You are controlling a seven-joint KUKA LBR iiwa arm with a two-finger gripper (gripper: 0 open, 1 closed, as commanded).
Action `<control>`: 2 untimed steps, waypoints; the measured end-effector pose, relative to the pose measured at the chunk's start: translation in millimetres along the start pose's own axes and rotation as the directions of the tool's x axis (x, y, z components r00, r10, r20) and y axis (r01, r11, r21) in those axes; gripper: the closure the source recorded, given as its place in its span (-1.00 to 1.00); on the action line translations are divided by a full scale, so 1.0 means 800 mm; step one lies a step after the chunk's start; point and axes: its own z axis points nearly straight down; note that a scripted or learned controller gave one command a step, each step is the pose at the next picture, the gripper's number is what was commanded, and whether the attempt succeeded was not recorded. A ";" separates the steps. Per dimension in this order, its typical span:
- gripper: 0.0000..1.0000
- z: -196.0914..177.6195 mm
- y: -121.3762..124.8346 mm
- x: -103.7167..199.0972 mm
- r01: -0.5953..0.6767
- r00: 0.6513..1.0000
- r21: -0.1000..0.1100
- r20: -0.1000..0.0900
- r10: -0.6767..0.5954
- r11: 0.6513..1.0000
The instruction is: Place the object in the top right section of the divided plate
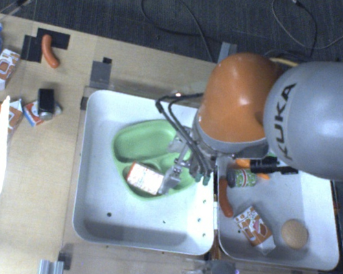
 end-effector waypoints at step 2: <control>1.00 -0.118 -0.002 -0.048 0.070 0.998 0.000 0.003 -0.070 0.998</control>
